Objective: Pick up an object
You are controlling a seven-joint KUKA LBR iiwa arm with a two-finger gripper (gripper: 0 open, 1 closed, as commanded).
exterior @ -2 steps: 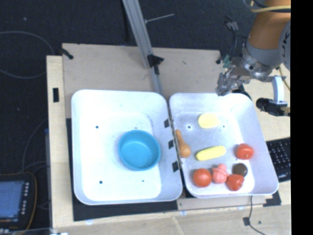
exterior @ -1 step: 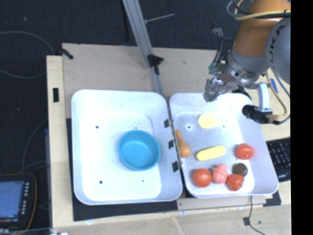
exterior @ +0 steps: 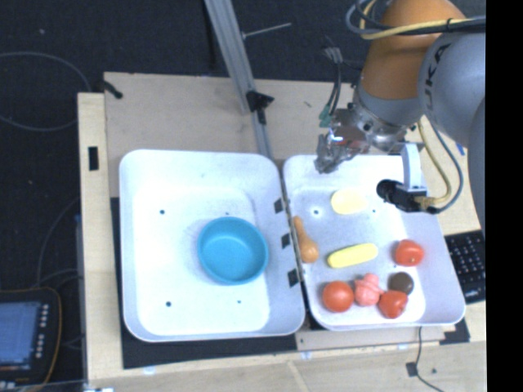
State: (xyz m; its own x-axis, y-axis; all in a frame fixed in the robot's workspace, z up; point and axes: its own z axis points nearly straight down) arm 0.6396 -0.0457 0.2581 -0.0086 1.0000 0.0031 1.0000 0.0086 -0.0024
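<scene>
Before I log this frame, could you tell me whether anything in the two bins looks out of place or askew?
One thing: the orange carrot-like piece lies right against the right bin's left wall, apart from the other food items. The blue bowl sits upright in the left bin. Nothing looks spilled or damaged.
</scene>
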